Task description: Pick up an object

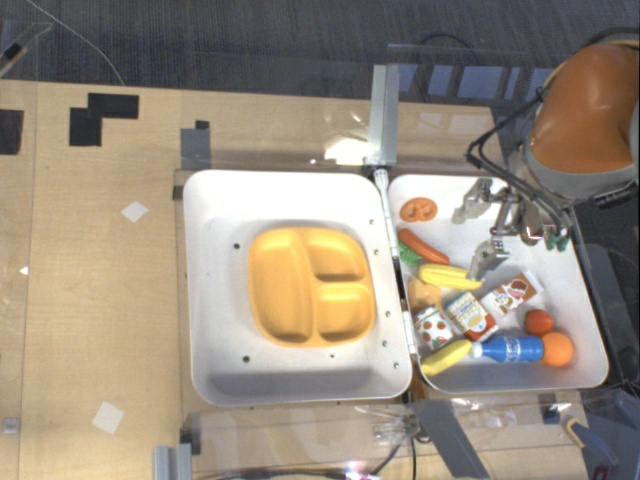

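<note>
tray [300, 286]: yellow
bins [215, 298]: white
bottle [510, 349]: blue, white cap
carrot [423, 247]: orange, green top
banana [447, 276]: yellow
ball [558, 350]: orange
tomato [539, 322]: red
bench [90, 298]: pale wood, black squares

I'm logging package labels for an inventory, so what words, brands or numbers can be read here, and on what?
None can be read.
Small carton: red and white print, too blurred to read.
Second carton: printed face, too small to read.
Third packet: red and white pattern, illegible.
Blue bottle: pale label band, no legible text.
</note>
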Controlling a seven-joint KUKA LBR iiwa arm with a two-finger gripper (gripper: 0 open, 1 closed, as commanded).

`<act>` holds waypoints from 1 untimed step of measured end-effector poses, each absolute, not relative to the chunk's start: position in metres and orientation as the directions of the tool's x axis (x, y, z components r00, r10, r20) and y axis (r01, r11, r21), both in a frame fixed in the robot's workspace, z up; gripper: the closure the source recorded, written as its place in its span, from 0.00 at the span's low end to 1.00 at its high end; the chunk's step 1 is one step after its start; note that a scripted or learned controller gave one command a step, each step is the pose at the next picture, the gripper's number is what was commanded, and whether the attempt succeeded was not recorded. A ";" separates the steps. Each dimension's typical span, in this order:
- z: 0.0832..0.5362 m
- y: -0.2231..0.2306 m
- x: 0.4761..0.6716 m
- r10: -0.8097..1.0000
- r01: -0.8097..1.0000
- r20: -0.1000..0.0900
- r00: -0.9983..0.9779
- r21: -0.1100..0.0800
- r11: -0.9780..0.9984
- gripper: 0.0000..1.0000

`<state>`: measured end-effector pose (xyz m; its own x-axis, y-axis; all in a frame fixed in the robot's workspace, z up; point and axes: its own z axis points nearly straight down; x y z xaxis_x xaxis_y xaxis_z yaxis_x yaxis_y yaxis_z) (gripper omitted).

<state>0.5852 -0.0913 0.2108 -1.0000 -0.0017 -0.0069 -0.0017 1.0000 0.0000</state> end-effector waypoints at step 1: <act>0.094 -0.142 0.618 0.196 0.196 -0.001 -0.981 0.000 0.981 0.00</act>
